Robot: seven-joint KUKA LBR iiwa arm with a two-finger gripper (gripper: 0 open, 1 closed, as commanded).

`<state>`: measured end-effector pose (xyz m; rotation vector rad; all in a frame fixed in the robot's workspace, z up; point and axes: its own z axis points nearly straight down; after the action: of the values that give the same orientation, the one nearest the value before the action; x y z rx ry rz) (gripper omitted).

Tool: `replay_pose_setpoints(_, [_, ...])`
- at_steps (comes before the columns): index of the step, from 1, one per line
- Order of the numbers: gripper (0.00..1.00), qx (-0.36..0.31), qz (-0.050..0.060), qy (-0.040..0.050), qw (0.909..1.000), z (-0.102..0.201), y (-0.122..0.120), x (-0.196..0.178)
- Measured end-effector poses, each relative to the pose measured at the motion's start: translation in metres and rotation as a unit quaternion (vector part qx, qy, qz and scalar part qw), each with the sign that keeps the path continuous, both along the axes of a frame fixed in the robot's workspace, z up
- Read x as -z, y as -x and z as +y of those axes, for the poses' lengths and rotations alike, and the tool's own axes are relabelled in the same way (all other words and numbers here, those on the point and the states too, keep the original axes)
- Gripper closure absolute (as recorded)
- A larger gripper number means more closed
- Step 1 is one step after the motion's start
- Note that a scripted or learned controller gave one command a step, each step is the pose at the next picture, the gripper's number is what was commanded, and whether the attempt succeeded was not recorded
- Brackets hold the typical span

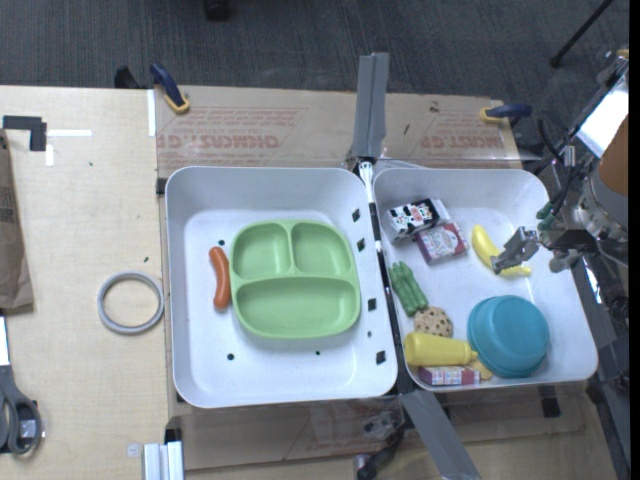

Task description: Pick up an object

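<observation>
The arm enters from the right edge of the camera view, its wrist low over the right bin (570, 298); the gripper (514, 253) points leftward and slightly down, its grey fingers (520, 240) spread a little apart with nothing between them; the fingertips hang just beside the toy banana (485, 247), which lies tilted on the bin floor near its right side; whether they touch it cannot be told.

Other things share the right bin: a black-and-white patterned packet (414, 216) near the top, a purple pouch (442, 242) just below it, green toy bean pods (408, 287) by the left wall, a cookie (433, 321) under them, a yellow bottle (440, 349) lying on its side, a pink-and-white carton (448, 375) against the front wall, and a blue bowl (510, 334) turned upside down at the lower right.

The left bin (190, 348) holds a green divided plate (296, 278) in its middle; an orange toy sausage (219, 275) lies just beside the plate's left edge.

On the bench to the left rests a grey tape ring (131, 301).
</observation>
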<state>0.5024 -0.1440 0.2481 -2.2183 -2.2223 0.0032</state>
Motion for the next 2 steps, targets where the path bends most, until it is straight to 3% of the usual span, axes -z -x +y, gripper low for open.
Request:
replay_pose_setpoints(1, [0.0,-0.027,0.0,0.0002,0.9996,-0.032,-0.064,0.063])
replay_pose_setpoints(2, [0.0,-0.031,-0.001,0.0001,0.9995,-0.058,-0.086,0.157])
